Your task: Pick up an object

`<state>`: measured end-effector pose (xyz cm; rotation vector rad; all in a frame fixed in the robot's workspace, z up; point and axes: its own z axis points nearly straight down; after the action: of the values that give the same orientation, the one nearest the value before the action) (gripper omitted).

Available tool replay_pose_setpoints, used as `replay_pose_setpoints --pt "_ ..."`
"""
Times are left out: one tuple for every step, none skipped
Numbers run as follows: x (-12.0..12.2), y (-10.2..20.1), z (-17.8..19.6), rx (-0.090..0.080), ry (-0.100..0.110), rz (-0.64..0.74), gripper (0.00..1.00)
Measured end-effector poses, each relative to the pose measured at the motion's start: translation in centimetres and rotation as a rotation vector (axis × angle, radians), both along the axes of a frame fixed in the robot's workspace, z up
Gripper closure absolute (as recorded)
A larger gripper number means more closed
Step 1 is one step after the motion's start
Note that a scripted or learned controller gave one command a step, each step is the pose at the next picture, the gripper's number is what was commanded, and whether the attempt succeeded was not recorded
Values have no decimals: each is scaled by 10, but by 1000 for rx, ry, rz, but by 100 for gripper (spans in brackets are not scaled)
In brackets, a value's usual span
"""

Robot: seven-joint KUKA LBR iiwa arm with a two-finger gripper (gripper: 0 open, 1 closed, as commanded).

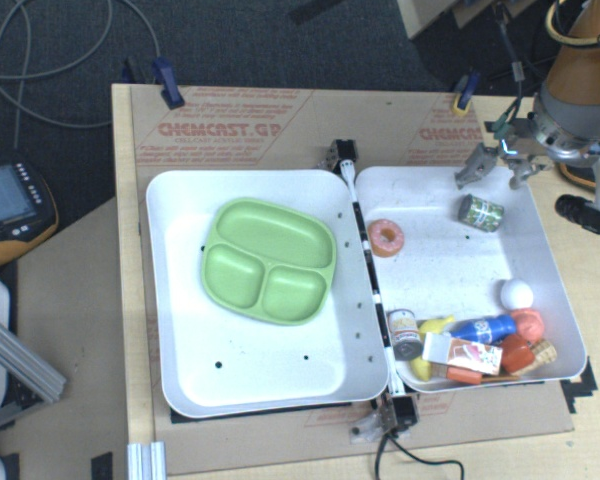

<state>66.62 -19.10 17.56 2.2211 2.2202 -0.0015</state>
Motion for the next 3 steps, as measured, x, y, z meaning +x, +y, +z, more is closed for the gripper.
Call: replay_pose_setpoints --pt "-5 -15 -92 3 4 1 0" --pt "-3 -15 -80 0 -2 2 100" --pt "-2 95 -38 4 0 4 100"
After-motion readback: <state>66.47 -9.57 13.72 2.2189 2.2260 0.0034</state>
